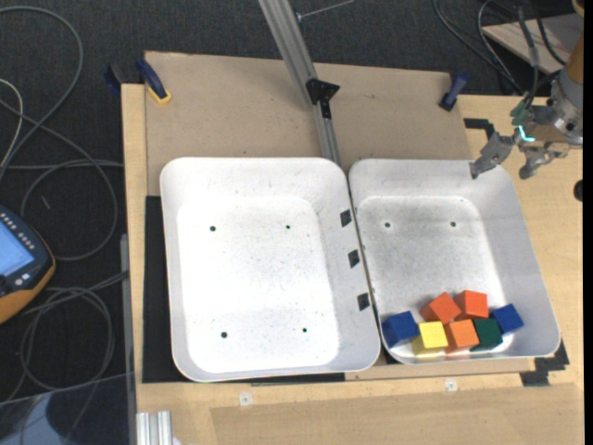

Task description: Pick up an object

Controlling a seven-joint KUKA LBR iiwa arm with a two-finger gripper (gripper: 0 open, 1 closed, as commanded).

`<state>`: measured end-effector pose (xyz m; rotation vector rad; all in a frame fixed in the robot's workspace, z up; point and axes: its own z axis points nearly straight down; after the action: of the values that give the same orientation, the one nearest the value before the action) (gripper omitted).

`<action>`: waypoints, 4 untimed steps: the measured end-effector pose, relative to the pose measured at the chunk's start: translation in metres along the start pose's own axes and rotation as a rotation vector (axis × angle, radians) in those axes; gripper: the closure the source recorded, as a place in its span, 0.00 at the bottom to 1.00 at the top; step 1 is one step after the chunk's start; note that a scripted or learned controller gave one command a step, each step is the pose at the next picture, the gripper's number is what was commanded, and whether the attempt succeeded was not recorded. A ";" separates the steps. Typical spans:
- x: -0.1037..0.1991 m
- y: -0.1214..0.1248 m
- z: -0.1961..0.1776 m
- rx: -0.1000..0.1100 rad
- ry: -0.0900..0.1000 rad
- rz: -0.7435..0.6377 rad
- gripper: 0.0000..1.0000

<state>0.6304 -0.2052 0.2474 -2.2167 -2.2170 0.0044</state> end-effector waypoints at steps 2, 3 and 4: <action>0.007 0.001 0.041 -0.001 -0.001 -0.001 0.00; 0.015 0.006 0.089 0.000 0.000 -0.001 0.00; 0.016 0.006 0.142 0.000 -0.001 -0.001 0.00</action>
<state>0.6351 -0.1889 0.1057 -2.2157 -2.2181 0.0053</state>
